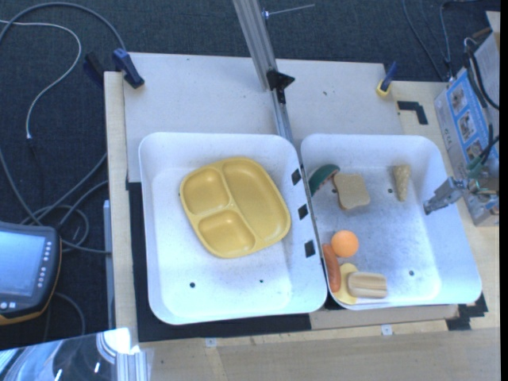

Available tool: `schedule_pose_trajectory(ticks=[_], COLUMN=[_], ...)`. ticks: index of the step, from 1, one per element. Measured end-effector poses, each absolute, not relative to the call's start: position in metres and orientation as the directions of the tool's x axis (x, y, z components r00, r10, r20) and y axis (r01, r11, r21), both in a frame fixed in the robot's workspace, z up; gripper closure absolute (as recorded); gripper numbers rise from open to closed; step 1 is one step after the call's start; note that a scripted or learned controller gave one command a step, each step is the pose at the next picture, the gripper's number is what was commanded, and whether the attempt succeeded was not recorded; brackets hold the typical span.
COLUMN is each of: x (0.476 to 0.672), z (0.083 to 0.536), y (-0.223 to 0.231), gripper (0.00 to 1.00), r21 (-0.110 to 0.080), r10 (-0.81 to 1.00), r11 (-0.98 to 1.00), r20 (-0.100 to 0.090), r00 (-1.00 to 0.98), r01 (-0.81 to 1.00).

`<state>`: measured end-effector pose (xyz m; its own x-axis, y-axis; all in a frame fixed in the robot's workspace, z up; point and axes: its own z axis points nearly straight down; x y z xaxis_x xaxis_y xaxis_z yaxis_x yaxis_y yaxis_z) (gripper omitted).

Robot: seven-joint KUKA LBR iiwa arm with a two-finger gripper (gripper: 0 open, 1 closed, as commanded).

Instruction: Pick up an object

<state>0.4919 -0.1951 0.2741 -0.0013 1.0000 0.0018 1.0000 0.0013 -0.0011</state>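
Currently the gripper (439, 200) sits at the right bin's (413, 145) right rim, whether spread or closed I cannot tell. Candidates huddle along the left wall: orange ball (344, 244), carrot (332, 267), bread slice (352, 190). Crowding there risks a fingertip striking the wall or nudging a neighbour, spoiling the grasp

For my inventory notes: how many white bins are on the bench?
2. The left white bin holds a yellow divided plate. The right white bin holds the food items, such as an orange and a carrot.
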Motion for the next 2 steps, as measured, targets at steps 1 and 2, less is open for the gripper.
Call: schedule_pose_trajectory(ticks=[1, 2], x=[0.492, 0.499], z=[0.274, 0.215], y=[-0.195, -0.192], gripper=[0.00, 0.00], r21=[-0.001, -0.007], r10=[1.000, 1.000], r11=[0.001, 0.000], r20=[0.002, 0.004], r00=[-0.001, 0.000], r01=[1.000, 1.000])
